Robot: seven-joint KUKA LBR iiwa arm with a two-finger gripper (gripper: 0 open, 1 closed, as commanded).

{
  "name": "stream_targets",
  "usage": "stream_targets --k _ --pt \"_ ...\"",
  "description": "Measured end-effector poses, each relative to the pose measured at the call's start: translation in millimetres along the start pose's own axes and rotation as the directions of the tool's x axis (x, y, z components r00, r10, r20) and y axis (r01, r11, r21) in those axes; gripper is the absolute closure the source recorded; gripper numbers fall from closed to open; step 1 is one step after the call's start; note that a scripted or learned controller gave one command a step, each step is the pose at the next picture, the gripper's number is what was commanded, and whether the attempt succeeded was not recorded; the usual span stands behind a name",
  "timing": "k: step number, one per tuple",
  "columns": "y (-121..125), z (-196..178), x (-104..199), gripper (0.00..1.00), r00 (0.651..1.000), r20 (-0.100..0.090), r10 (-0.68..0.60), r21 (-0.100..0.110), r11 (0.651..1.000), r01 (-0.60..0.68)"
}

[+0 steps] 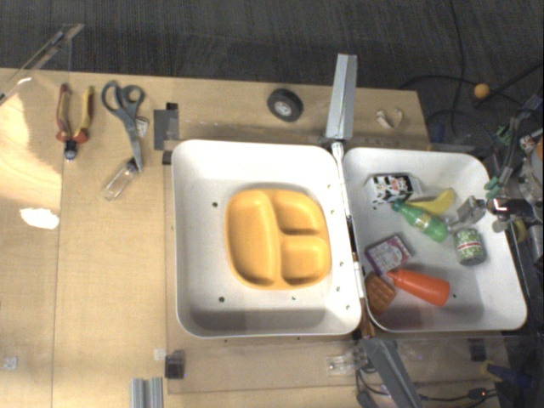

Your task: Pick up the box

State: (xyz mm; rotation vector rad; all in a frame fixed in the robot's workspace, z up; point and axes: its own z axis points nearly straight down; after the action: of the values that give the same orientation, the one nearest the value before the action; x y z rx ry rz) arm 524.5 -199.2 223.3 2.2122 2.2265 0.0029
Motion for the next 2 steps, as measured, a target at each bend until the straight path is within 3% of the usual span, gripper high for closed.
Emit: stream_targets --k 1,2 --pt "2 63 60 0.0 0.998 0.0 -0.058 0.0 0.998 0.058" --pt "16 123 104 0.0 0.995 0.004 -0.104 -0.017 0.994 0.104"
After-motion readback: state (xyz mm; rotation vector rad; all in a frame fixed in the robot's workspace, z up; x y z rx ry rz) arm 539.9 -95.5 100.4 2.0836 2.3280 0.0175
